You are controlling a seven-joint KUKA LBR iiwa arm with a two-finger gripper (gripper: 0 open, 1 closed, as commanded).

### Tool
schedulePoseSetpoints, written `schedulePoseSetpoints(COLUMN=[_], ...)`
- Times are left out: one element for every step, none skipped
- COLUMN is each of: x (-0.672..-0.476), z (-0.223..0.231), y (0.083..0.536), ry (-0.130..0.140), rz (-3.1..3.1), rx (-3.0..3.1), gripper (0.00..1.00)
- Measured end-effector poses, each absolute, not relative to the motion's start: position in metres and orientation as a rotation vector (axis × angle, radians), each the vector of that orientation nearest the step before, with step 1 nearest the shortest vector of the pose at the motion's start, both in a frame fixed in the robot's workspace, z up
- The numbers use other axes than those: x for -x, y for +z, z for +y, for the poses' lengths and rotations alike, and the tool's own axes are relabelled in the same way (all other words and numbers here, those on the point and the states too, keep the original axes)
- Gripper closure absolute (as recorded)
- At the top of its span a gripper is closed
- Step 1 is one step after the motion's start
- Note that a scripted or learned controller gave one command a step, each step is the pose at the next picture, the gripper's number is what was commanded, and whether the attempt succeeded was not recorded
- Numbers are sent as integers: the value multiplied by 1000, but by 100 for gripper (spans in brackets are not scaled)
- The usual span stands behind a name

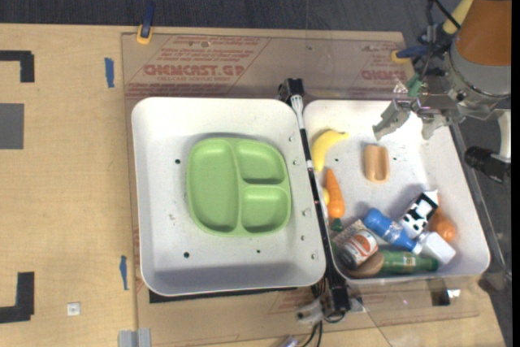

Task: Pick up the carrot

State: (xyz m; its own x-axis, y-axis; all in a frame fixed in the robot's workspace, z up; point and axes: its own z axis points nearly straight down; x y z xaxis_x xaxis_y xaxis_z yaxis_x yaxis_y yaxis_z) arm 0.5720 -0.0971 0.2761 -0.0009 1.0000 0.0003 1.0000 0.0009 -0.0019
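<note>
Fingers (388, 123) are spread wide with nothing between them, gripper (409, 119) hanging over the right shallow white bin (467, 199) around its 12 o'clock edge. The small orange carrot (333, 193) lies by that bin's left wall, roughly 9 o'clock, just under the curved yellow banana (325, 145). A tan bread-roll-looking thing (374, 162) sits near the centre. The left bin (154, 199) has a green sectioned plate (239, 185).
</note>
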Motion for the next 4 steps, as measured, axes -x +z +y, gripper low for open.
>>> schedulePoseSetpoints(x=[-517,-519,-519,-519], z=[-26,-29,-29,-29], y=[181,184,184,184], ry=[6,1,1,1], rz=[-2288,-2289,-2289,-2289], rx=[2143,2151,2151,2151], gripper=[0,0,0,0])
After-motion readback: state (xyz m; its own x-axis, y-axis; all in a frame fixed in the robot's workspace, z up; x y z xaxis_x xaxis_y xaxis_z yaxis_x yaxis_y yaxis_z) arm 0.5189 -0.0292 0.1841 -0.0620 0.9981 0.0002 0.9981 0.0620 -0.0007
